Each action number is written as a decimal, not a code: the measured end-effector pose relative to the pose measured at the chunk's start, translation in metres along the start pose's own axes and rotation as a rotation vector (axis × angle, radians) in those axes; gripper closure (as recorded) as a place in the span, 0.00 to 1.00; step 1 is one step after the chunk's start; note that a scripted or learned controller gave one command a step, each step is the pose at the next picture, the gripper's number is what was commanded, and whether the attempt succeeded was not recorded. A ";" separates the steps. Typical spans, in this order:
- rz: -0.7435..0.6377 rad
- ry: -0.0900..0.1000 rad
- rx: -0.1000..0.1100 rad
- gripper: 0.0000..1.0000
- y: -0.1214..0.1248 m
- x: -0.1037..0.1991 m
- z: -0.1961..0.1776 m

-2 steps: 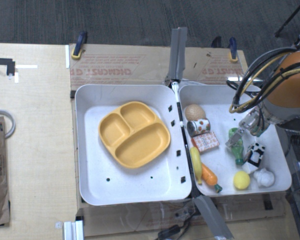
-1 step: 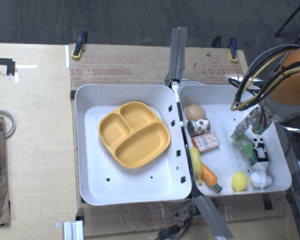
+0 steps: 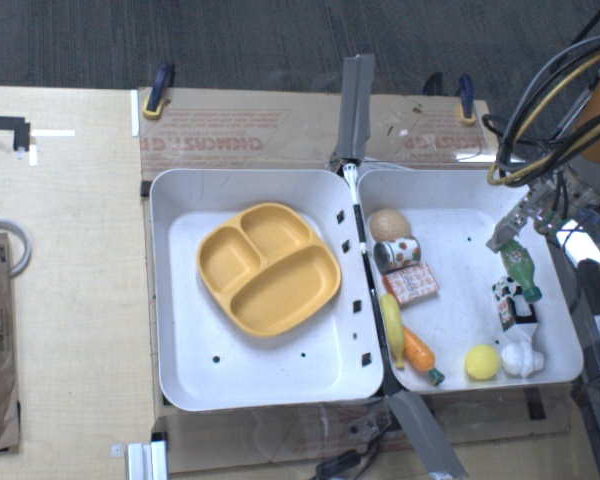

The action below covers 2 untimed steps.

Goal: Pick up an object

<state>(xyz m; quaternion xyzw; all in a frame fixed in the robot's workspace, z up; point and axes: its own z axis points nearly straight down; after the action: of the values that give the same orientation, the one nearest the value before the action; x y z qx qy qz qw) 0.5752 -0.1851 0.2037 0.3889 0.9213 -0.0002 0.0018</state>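
end effector (image 3: 520,226) just above green bottle (image 3: 519,268).

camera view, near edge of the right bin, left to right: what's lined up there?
Banana → carrot → yellow ball → white crumpled item. All lie in the right bin, along its near side. The banana and carrot touch, with the carrot's green tip pointing toward the ball.

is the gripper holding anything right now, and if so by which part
It cannot be told. The gripper is low over the right bin, right at the top of the green bottle, but the view does not show a grasp.
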 end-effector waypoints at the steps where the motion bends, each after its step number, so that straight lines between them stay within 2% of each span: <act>1: 0.000 -0.002 0.000 1.00 0.000 -0.001 -0.009; 2: 0.001 -0.002 0.000 0.00 0.000 -0.001 -0.009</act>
<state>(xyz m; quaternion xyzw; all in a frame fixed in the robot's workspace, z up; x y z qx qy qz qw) 0.5760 -0.1856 0.2123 0.3891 0.9212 -0.0004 0.0026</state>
